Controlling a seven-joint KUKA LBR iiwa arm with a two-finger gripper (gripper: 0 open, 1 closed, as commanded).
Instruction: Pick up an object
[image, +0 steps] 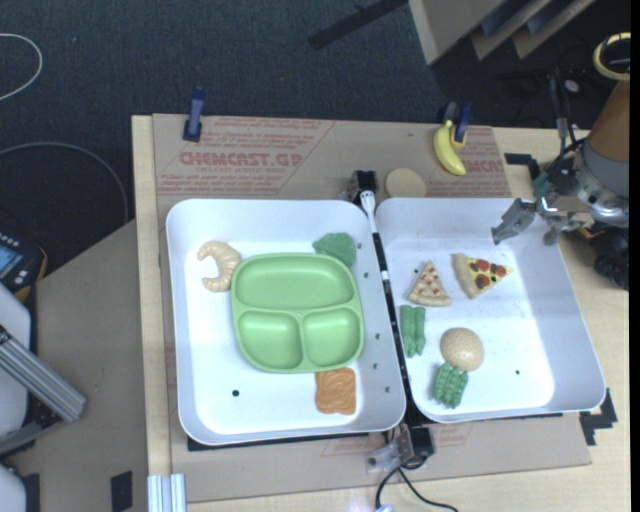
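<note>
**Gripper hovering open over the right bin's far corner**

The gripper (528, 222) is reaching in from three o'clock and hanging over the right bin (560, 340) near its one o'clock corner, its two fingers spread apart with nothing between them. One finger (508, 222) is pointing toward the bin's middle, the other sitting closer to the wrist.

Below and to the gripper's seven o'clock, a pizza slice (481, 273) with red dots is lying on the bin floor, near but apart from the fingers. A second, paler wedge (430, 286) is sitting at the pizza slice's nine o'clock. Further toward six o'clock a round bun (462, 348) is resting just above a bumpy green vegetable (450, 385), the two touching. A green pea pod (412, 330) is lying along the bin's nine o'clock wall.

In the left bin (190, 300) a green divided plate (297, 311) is occupying the centre, with a croissant (218, 264) at its ten o'clock, a leafy green piece (337, 247) at its one o'clock and an orange piece (336, 390) at its five o'clock.

Outside the bins, a banana (449, 150) is lying on the cardboard (250, 160) at twelve o'clock of the right bin, with a tan disc (405, 183) nearby.
</note>
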